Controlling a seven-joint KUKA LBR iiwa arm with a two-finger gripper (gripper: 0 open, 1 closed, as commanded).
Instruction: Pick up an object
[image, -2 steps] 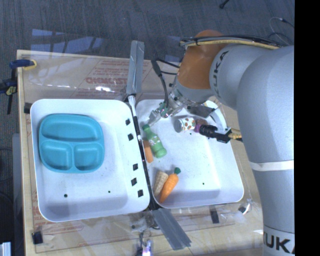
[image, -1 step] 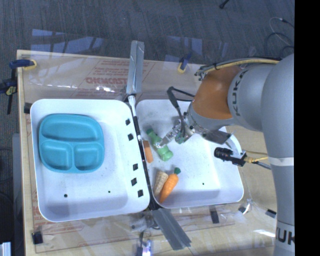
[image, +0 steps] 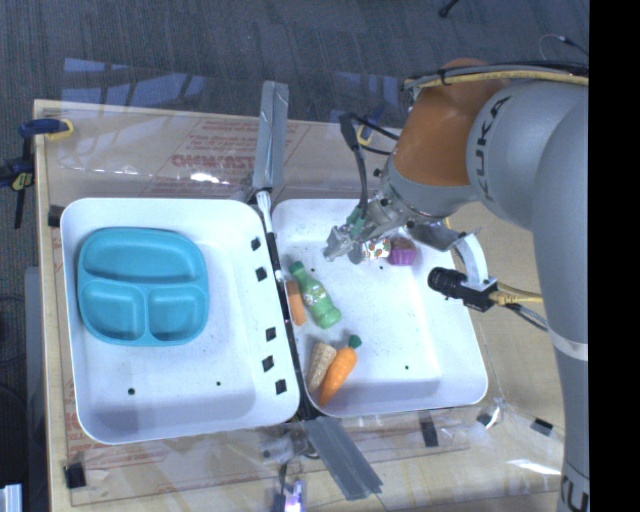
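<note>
My gripper (image: 345, 242) hangs low over the back of the right bin (image: 440, 340), reaching in from the right. Just to its right lies a small multicoloured item (image: 377, 249) and a purple block (image: 402, 255). A green bottle (image: 316, 298) lies in front of the gripper, near the bin's left wall, with an orange piece (image: 294, 302) beside it. Nearer the front sit a carrot (image: 340, 367) and a tan cone (image: 320, 362). Nothing is visibly held.
The left bin (image: 120, 400) holds a blue divided tray (image: 142, 283). A ridge with black clips (image: 272, 300) separates the two bins. A black camera or fitting (image: 455, 283) juts from the arm over the right bin's right side.
</note>
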